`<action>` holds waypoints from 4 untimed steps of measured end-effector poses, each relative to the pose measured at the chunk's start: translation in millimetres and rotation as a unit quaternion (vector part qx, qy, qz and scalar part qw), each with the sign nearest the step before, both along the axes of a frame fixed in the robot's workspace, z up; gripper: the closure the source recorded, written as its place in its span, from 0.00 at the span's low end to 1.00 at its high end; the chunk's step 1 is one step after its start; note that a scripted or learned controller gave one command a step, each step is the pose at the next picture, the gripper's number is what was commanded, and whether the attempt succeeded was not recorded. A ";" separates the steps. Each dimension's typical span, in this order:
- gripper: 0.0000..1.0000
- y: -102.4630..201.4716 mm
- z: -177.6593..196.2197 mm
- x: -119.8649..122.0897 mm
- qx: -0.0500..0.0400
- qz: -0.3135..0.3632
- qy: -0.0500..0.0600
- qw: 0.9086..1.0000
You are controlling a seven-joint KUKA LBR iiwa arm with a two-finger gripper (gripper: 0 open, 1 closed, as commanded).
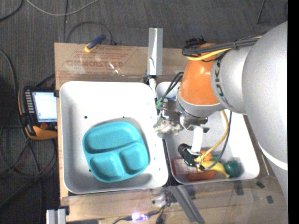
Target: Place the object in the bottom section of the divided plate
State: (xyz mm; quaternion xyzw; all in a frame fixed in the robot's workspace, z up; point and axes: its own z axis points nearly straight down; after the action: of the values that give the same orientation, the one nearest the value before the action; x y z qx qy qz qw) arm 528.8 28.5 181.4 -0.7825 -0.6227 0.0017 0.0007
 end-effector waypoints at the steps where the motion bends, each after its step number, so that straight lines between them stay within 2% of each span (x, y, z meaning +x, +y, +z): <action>1: 1.00 -0.2 3.9 0.0 0.000 0.001 0.005 1.000; 2: 0.00 -0.4 4.0 0.1 0.000 0.001 0.005 1.000; 3: 0.00 -0.3 4.0 0.1 0.000 0.001 0.005 1.000; 4: 1.00 -0.3 7.8 0.0 0.000 0.002 0.010 1.000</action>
State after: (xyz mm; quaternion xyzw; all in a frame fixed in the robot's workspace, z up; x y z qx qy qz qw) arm 528.8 28.2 189.2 -0.7815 -0.6239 0.0092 0.0066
